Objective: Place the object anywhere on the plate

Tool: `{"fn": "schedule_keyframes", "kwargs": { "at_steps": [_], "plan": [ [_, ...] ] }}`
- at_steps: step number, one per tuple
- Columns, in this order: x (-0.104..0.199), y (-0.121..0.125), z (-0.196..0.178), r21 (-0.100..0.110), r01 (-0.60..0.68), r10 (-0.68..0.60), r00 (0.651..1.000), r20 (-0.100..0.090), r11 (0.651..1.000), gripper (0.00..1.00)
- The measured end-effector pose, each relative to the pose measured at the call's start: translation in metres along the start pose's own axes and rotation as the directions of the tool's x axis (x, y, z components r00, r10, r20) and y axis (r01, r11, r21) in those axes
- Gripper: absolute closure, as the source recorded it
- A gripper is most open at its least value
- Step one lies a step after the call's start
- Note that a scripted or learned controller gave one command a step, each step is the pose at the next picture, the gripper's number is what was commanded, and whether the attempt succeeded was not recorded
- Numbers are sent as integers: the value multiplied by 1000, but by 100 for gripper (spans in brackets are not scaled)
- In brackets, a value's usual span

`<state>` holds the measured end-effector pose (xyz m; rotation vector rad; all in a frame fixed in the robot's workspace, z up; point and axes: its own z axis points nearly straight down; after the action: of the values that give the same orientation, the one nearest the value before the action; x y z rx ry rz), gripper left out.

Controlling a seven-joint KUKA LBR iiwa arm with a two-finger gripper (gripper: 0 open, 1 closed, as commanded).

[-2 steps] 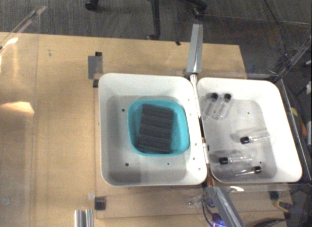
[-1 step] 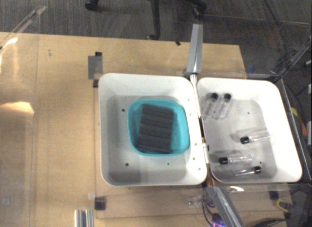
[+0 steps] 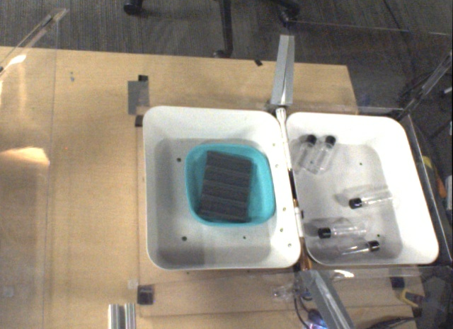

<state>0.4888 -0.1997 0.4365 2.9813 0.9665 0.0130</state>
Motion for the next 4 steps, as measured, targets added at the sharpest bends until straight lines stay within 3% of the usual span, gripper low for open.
{"fn": "schedule_keyframes", "kwargs": {
  "at_steps": [1,3,4],
  "plan": [
    [-4,5,0,0,-130,130,992,0,992,0],
    [-4,5,0,-1,-363,363,932,0,932,0],
    [-4,5,0,-1,-406,406,914,0,914,0]
  ]
}}
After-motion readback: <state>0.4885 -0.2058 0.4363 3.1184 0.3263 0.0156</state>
